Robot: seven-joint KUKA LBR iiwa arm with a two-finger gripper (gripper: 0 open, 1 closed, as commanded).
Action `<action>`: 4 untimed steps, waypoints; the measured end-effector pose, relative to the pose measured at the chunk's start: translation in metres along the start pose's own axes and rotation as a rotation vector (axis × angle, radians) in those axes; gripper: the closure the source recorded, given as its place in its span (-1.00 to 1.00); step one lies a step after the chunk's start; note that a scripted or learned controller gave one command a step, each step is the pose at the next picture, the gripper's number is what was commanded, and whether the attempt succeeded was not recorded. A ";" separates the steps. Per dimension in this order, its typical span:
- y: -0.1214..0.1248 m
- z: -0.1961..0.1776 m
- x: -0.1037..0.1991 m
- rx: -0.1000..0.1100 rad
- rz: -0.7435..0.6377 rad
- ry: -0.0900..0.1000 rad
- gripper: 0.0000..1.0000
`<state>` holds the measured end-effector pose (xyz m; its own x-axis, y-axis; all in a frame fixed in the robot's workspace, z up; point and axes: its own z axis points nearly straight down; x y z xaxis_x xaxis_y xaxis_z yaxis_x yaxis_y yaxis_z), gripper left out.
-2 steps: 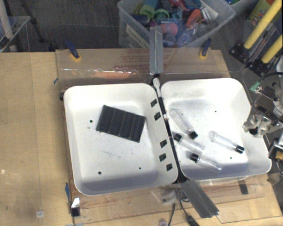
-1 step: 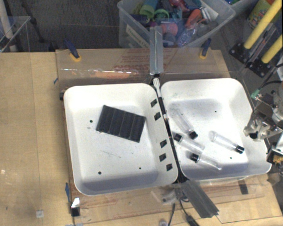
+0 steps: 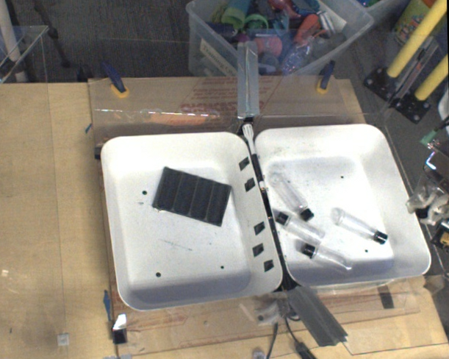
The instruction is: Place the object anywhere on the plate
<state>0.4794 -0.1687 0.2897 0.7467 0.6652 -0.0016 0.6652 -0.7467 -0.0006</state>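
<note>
Camera view: a dark ribbed plate (image 3: 192, 196) is lying flat in the left bin (image 3: 132, 281). Four clear tubes (image 3: 314, 231) with black caps are lying scattered in the right bin (image 3: 404, 261), well apart from the plate. Both bins are sitting on the wooden tabletop (image 3: 42, 218). I cannot tell the hand's state.

Two shallow white bins side by side on a wooden bench, seen from above at a slant.

The left white bin (image 3: 123, 215) holds a flat dark grey ribbed rectangular plate (image 3: 192, 196), lying tilted toward the bin's 12 o'clock side. The right white bin (image 3: 370, 144) holds clear plastic tubes with black caps: one (image 3: 292, 195) near the centre, two (image 3: 300, 231) toward 7 o'clock close together, and one (image 3: 358, 226) toward 4 o'clock. A clear tub of colourful toys (image 3: 278, 22) sits beyond the bins at 12 o'clock.
</note>
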 end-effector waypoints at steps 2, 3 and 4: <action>0.029 -0.020 -0.026 0.001 0.420 0.000 1.00; 0.040 -0.028 -0.035 0.001 0.521 -0.001 1.00; 0.041 -0.031 -0.036 0.005 -0.035 0.000 1.00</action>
<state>0.4792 -0.2232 0.3209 0.7229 0.6909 -0.0014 0.6909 -0.7229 -0.0056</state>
